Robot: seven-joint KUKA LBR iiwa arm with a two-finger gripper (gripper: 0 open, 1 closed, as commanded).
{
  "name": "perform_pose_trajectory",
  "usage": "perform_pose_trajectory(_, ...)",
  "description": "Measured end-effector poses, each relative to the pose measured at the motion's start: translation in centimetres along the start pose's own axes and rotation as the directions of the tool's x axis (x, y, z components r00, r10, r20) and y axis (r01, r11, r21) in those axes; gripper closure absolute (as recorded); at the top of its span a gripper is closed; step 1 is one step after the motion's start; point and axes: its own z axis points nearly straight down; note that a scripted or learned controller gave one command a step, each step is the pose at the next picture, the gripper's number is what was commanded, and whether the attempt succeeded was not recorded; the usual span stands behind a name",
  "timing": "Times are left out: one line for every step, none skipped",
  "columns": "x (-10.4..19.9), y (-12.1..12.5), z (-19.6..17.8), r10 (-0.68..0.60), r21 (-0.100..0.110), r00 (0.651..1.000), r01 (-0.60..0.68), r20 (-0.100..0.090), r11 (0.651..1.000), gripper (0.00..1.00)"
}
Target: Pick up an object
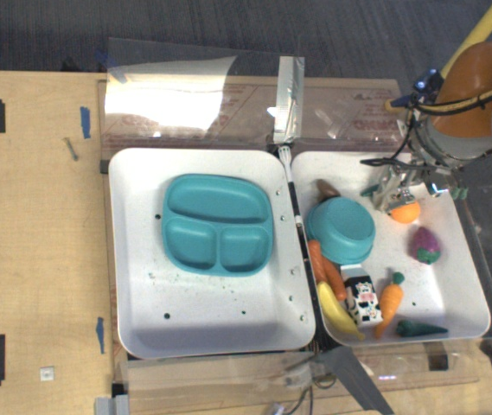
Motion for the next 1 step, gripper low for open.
perform_pose_trajectory(-0.47, 3.68, -0.06, -0.223, -0.001, 0.975, 0.223, -0.002, 0.975, 1.0)
